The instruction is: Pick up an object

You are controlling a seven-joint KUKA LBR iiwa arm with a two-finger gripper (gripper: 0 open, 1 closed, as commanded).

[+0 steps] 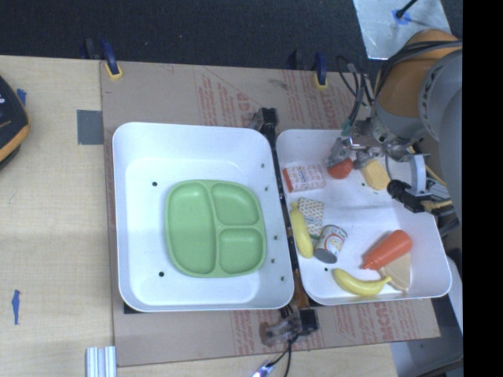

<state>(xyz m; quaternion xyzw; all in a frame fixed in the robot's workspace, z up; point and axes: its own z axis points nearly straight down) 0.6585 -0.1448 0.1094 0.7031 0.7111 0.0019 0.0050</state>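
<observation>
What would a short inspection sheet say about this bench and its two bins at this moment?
Surface: wooden bench under a brown board, bearing two white bins.
Job's things: right bin holds two bananas, a carrot, a small can, a red-and-white packet, a red piece.
Clutter: green divided plate in left bin.
Grippers: gripper low at right bin's far edge; grasp not readable.
Cables: dark cables along the arm.
Surroundings: blue clamps, dark floor, yellow-black device at left.

the grey arm (409, 93) reaches in from the right, wrist angled downward.
</observation>
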